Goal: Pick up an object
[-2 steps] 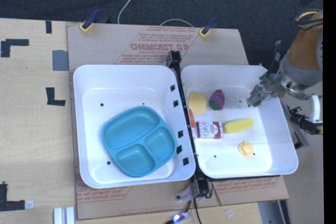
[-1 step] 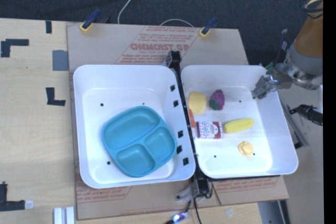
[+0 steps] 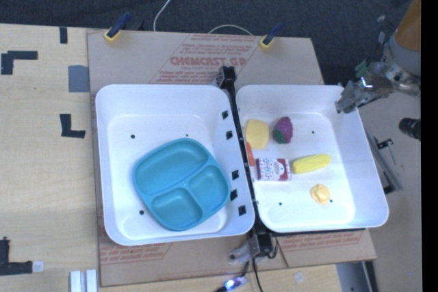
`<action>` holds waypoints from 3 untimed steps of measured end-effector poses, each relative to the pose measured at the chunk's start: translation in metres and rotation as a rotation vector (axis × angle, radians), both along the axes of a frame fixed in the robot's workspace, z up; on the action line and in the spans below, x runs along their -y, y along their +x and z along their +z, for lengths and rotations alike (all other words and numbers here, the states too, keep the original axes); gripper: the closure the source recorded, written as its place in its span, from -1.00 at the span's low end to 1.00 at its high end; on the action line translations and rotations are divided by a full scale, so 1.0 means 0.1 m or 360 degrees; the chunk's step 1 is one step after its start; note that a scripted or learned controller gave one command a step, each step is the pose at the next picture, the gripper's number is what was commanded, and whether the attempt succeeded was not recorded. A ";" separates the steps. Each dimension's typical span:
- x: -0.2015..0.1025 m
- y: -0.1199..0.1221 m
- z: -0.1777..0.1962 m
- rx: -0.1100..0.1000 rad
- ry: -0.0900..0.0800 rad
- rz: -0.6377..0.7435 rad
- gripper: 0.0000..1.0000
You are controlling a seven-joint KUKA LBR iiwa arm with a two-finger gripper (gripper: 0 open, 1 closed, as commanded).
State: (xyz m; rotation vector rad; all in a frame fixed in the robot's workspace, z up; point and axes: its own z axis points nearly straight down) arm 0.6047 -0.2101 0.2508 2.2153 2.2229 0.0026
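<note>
The right bin (image 3: 356,167) holds several small items: a yellow rounded piece (image 3: 256,133), a purple grape-like piece (image 3: 282,129), a corn cob (image 3: 311,163), a red-and-white carton (image 3: 272,169) and a small yellow piece (image 3: 319,193). My gripper (image 3: 347,102) hangs over the bin's upper right corner, above and right of all of them. Nothing shows between its dark fingers.
The left bin (image 3: 113,113) carries a blue divided plate (image 3: 181,182). A black divider (image 3: 236,140) with clips runs between the two bins. Cardboard (image 3: 205,58) lies under both, with a cable (image 3: 164,7) at the back.
</note>
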 end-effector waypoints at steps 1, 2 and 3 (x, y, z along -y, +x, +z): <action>-0.63 -0.08 -0.01 -0.0010 0.0005 0.0005 1.00; -1.22 -0.21 -0.14 -0.0013 0.0004 0.0005 1.00; -1.83 -0.24 -0.17 -0.0012 0.0005 0.0007 1.00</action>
